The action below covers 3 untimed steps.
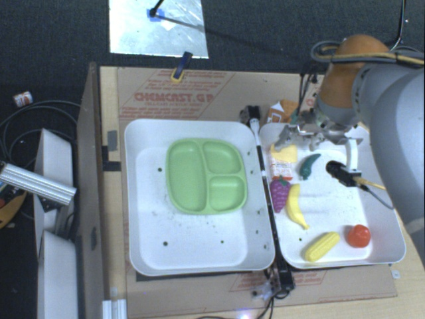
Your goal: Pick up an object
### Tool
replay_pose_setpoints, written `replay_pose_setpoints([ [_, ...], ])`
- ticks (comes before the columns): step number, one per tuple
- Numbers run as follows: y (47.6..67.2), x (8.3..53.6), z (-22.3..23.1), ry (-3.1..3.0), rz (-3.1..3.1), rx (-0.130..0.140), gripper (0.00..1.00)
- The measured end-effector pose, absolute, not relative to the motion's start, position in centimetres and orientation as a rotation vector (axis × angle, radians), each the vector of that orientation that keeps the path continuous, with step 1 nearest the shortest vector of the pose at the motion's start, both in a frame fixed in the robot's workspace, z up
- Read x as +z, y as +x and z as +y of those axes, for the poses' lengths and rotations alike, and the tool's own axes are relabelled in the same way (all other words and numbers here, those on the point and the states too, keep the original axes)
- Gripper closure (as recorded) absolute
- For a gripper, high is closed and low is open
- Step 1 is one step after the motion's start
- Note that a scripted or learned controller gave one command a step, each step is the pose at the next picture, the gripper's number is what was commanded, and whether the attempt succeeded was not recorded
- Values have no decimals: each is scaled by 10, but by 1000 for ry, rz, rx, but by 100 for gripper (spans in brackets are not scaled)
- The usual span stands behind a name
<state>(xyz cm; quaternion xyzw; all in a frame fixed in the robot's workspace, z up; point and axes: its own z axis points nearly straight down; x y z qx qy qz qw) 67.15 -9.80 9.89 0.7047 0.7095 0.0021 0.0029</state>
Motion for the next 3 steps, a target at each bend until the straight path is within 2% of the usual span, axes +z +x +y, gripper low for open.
replay_pose_setpoints([
  [1, 674, 92, -84, 2206, 2220, 18, 0],
  [2, 674, 93, -92, 2211, 2216, 24, 0],
  [3, 669, 85, -90, 2215, 2224, 2, 0],
])
